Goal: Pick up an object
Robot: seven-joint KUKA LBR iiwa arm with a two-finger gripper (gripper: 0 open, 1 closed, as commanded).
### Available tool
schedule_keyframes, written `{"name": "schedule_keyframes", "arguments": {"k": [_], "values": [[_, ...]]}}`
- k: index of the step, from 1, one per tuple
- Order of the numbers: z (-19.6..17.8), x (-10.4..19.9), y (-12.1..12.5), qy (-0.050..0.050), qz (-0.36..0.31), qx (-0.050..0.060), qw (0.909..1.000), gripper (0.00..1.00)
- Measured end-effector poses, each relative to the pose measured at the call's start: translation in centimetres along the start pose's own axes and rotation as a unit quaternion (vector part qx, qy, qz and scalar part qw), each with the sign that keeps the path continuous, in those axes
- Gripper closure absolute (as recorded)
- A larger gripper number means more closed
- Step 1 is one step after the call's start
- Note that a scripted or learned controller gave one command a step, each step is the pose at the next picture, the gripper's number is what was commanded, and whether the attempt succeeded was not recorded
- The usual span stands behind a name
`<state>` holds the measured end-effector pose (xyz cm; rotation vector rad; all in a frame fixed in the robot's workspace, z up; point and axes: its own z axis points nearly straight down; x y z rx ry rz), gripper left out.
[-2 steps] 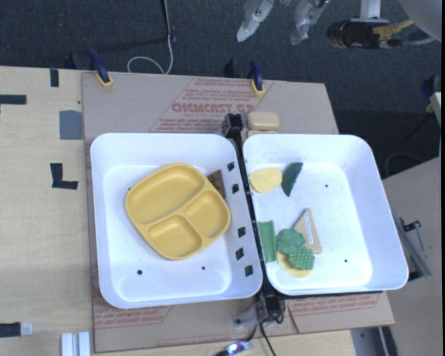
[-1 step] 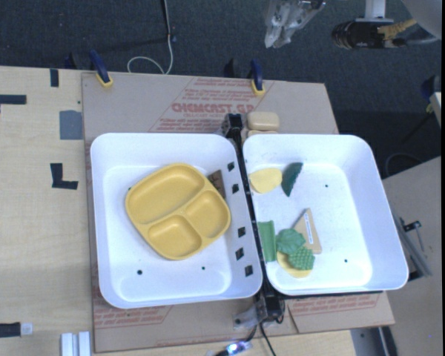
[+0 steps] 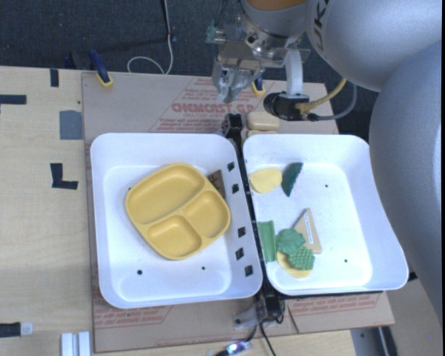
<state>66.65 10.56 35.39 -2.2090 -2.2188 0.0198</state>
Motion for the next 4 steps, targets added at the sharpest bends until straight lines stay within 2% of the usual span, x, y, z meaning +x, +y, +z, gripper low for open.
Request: {"name": "schedule_keyframes", "arguments": {"k": [1, 2, 3, 4], "values": [[-2.8, -7.2, 0.1, -0.001, 0.005, -0.009, 0.9999, 1.0], [-3.7, -6.7, 0.1, 0.0, 0.001, -0.008, 1.0, 1.0], [-7.5, -2.3, 0.1, 0.001, 0.0, -0.01, 0.9999, 1.0], [6.2, 5.1, 0.0, 0.0, -0.002, 0.0, 1.0, 1.0]]}}
